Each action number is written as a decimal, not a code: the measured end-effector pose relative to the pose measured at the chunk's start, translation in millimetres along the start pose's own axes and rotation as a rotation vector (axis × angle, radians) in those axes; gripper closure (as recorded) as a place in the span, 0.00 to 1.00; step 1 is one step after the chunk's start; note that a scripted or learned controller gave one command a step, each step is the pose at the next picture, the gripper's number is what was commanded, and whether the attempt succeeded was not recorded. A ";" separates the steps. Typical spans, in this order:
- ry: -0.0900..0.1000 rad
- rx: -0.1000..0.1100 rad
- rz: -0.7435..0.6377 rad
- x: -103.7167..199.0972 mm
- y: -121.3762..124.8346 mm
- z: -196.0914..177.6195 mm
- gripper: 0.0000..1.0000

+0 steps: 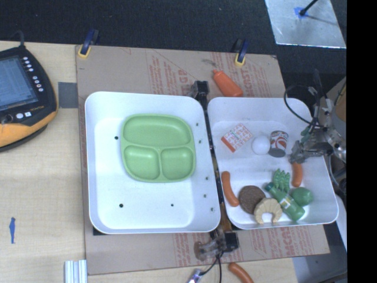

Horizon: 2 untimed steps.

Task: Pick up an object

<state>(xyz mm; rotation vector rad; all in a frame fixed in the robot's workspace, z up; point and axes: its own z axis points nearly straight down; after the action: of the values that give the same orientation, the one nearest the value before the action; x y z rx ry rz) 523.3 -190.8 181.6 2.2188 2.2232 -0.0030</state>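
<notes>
Sausage, small and orange-red (297, 173), is lying against the right wall of the right white bin (247, 106), standing on end in the camera view so that its long axis is running from the far edge towards the near edge. I am hanging my two-finger gripper (307, 148) just above its far end, over that same right wall, so the sausage is sitting just nearward of me. Whether my jaws are apart or together I cannot tell, as they are blurring into dark metal here. Just beside the sausage, toward the bin's middle, a green toy plastic vegetable (278, 181) is crowding it, and I judge that a risk.
</notes>
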 end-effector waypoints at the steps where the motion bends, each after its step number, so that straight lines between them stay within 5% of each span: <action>1: 0.001 0.001 -0.001 0.9 -0.2 0.8 0.00; 2: 0.006 -0.001 -0.008 -9.5 38.9 88.0 0.00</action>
<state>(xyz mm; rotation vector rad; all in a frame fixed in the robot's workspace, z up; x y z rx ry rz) 562.1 -200.3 93.6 2.2128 2.2339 0.0047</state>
